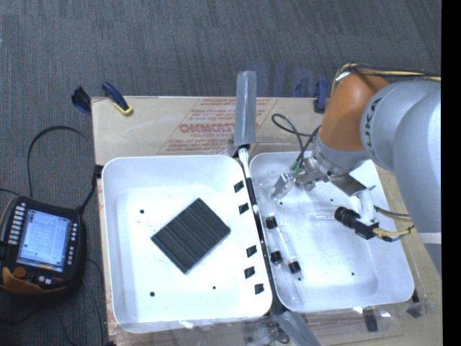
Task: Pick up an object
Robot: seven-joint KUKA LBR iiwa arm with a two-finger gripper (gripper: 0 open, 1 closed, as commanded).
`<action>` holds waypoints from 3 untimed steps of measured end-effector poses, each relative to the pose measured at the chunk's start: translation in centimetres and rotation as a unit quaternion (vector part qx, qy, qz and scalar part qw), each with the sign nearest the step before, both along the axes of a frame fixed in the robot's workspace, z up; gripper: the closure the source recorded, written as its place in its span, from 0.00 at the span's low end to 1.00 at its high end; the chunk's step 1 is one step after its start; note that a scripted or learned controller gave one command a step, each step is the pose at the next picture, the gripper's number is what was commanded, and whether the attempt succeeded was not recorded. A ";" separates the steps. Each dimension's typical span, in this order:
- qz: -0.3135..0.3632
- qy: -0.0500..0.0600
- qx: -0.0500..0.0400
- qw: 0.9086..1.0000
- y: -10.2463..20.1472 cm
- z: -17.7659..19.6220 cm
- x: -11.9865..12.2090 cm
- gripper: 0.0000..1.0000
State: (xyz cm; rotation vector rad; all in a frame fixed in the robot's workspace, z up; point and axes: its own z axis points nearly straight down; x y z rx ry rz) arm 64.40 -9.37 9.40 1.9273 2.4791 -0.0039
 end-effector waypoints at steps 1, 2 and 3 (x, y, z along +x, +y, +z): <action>0.000 0.000 0.000 1.000 0.0 0.0 0.0 0.00; 0.000 0.000 0.000 1.000 0.0 0.0 0.0 0.00; 0.000 0.000 0.000 1.000 0.0 0.0 0.0 0.00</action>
